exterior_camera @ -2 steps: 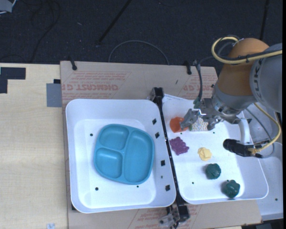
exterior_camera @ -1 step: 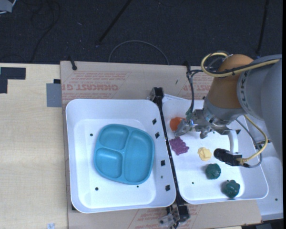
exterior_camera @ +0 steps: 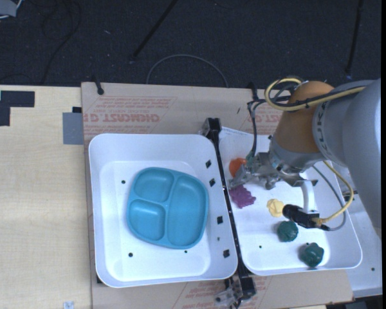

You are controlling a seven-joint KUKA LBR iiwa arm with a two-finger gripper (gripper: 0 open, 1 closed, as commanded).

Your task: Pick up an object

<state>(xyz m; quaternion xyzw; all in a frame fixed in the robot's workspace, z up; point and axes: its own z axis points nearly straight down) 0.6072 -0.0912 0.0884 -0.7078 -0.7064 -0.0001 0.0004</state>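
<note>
Purple object (exterior_camera: pixel 242 196) lies in the right bin (exterior_camera: pixel 347 256), near its left wall. My claw (exterior_camera: pixel 249 172) hovers just above it, beside an orange piece (exterior_camera: pixel 236 167); I cannot tell its spread.

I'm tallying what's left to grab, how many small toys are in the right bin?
5: orange toy, purple toy, yellow toy, two green toys. The arm may hide more.
</note>
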